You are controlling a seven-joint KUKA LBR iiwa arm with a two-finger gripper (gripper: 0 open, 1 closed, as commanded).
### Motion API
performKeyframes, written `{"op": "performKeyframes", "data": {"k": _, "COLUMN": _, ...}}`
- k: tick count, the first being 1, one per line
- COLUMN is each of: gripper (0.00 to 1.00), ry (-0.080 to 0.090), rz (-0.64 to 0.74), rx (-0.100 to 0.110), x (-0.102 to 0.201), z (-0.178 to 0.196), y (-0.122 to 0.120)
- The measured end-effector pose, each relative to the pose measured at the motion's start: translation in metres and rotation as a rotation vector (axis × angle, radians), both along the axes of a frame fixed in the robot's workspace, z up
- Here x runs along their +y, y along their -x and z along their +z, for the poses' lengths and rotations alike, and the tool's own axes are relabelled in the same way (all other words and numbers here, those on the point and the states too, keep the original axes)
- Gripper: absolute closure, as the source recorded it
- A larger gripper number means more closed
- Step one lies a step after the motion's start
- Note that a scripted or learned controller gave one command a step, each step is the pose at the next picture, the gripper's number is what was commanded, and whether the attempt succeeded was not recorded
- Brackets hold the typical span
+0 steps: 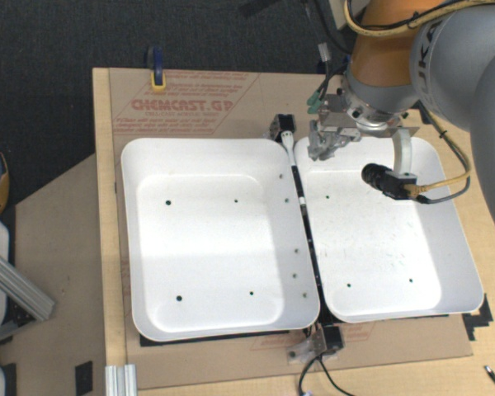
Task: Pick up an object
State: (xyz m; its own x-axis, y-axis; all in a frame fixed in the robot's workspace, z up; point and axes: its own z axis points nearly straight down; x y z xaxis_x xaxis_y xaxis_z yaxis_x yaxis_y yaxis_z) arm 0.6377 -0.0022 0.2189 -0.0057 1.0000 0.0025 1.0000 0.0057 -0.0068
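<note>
My gripper (324,145) hangs low over the back left corner of the right bin (396,295), close to the divide between the two bins. The grey arm with its orange band (393,23) comes down to it from the upper right. A black cable fitting (385,179) on the arm sits just right of the gripper, above the bin floor. The gripper's underside is hidden from this angle.
The left bin (206,304) lies beside the right one on a cardboard-covered bench (190,97). A small black-and-white clamp (281,127) sits at the back where the bins meet. A blue clip (156,64) holds the board's far edge.
</note>
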Motion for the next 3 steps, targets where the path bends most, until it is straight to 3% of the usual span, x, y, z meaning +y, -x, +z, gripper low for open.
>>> {"op": "performKeyframes", "data": {"k": 1, "gripper": 1.0, "ry": 0.003, "rz": -0.005, "rx": -0.011, "x": 0.003, "z": 0.051, "y": 0.011}}
{"op": "performKeyframes", "data": {"k": 2, "gripper": 1.0, "ry": 0.004, "rz": -0.008, "rx": -0.012, "x": -0.045, "z": 0.095, "y": -0.008}}
{"op": "performKeyframes", "data": {"k": 3, "gripper": 1.0, "ry": 0.004, "rz": -0.007, "rx": -0.011, "x": -0.059, "z": 0.115, "y": 0.009}}
